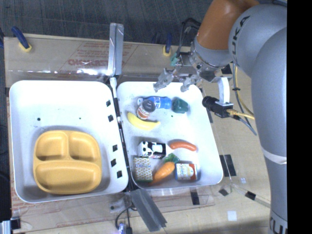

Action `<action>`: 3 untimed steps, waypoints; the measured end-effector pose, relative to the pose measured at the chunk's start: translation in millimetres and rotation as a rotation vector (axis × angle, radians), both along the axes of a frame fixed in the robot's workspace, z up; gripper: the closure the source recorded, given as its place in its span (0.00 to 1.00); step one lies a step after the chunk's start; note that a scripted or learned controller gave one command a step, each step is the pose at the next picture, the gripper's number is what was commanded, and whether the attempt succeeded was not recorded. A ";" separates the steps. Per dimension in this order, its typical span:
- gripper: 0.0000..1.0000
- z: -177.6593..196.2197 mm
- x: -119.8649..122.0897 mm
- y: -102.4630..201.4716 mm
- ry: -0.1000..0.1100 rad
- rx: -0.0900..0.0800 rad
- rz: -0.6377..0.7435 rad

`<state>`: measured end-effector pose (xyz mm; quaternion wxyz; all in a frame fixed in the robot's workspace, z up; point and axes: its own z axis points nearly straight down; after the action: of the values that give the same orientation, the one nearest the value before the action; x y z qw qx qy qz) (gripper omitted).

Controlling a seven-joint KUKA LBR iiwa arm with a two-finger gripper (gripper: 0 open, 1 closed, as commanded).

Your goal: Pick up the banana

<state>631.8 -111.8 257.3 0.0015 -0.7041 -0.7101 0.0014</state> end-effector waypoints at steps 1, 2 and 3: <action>0.00 39.5 -10.4 -33.0 -0.003 -0.001 0.043; 0.00 -74.9 24.8 1.6 -0.001 0.000 0.207; 0.00 -155.9 -65.9 9.5 0.000 0.003 0.499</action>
<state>565.8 -102.4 101.4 0.0020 -0.5070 -0.8620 0.0005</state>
